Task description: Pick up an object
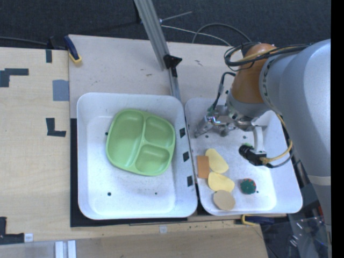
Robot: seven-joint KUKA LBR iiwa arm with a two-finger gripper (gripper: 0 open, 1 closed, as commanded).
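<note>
My gripper (210, 123) hangs low over the upper left part of the right bin (279, 195), with the grey arm and its orange band (252, 71) behind it. Nothing shows in its grasp. Below it several small items lie on the bin floor. These are an orange flat block (202, 166), a yellow piece (217, 160), a second yellow piece (221, 183), a tan round piece (224, 200) and a small dark green ball (248, 186). The nearest of them, the upper yellow piece, lies a short way below the gripper.
A light green divided plate (141, 142) lies tilted in the left bin (91, 198). A slanted metal pole (156, 28) stands behind the bins. Black cables (269, 157) loop from the wrist over the right bin.
</note>
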